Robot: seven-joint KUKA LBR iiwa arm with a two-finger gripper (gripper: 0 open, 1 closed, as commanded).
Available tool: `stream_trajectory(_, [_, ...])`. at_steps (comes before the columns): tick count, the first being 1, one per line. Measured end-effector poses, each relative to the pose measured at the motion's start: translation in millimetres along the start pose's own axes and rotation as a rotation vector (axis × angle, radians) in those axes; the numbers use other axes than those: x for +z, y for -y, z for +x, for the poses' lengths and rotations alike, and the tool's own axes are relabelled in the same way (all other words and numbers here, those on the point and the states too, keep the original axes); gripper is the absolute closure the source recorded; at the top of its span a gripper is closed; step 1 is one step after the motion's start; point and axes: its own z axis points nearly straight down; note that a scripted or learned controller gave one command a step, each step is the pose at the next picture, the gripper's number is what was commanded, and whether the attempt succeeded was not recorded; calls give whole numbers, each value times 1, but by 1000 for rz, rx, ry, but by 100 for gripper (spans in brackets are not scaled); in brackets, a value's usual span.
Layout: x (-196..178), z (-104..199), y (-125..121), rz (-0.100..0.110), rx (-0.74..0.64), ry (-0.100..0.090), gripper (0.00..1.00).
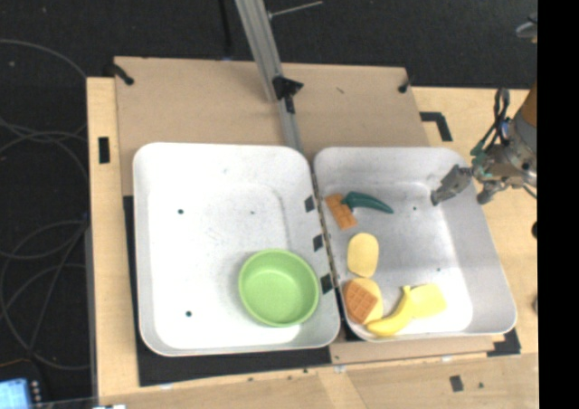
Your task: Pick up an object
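White plastic forms two shallow bins side by side. The left bin (181,217) holds a light green bowl (279,287) near its lower right corner. The right bin (470,253) holds a dark green curved piece (367,203) and an orange block (340,211) at centre frame, a pale yellow oval (363,254), a waffle-textured orange piece (362,299), a yellow banana (395,315) and a yellow block (428,300) lower down. The gripper (461,183) hovers at the bin's upper right edge, empty; how far apart its jaws stand cannot be told.
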Motion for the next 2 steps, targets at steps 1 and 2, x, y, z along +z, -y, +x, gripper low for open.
stream_trajectory(1, [0, 0, 0, 0, -1, 1, 0])
stream_trajectory(2, [61, -2, 7, 7, 5, 1, 0])
